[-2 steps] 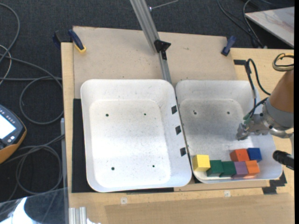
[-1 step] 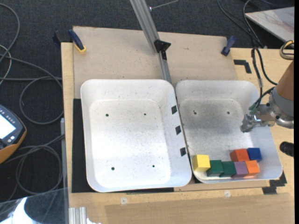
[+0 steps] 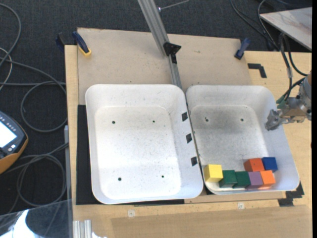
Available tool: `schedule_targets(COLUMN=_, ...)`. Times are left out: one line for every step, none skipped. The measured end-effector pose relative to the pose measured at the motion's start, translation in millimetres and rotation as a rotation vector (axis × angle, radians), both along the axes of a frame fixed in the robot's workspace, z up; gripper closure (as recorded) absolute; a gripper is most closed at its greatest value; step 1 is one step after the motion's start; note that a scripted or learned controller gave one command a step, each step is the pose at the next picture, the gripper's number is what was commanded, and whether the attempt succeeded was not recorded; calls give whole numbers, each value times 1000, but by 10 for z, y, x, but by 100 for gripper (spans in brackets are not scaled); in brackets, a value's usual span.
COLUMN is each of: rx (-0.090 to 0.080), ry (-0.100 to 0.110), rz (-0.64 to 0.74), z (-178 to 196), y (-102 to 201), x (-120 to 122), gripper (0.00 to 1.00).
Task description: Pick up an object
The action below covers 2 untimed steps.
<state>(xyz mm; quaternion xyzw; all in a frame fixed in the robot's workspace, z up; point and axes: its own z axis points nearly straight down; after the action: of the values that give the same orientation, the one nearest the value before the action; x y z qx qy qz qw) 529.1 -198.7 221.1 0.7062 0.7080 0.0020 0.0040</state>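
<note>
Blocks clustered in the right bin's near corner, end effector at its far-right rim.

Camera view: yellow block (image 3: 214, 171), two green blocks (image 3: 235, 178), purple (image 3: 255, 179), orange (image 3: 267, 177), red (image 3: 254, 165) and blue (image 3: 269, 163) form a row running left-right along the right bin (image 3: 223, 113) front wall. The end effector (image 3: 274, 120) hangs above the rim; its state cannot be told.
</note>
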Motion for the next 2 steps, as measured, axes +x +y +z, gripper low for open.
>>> schedule_targets(rx=1, ry=6, rz=-1, z=-3, y=0, x=7, gripper=100)
schedule_targets(rx=5, ry=4, rz=6, z=115, y=592, x=110, gripper=100)
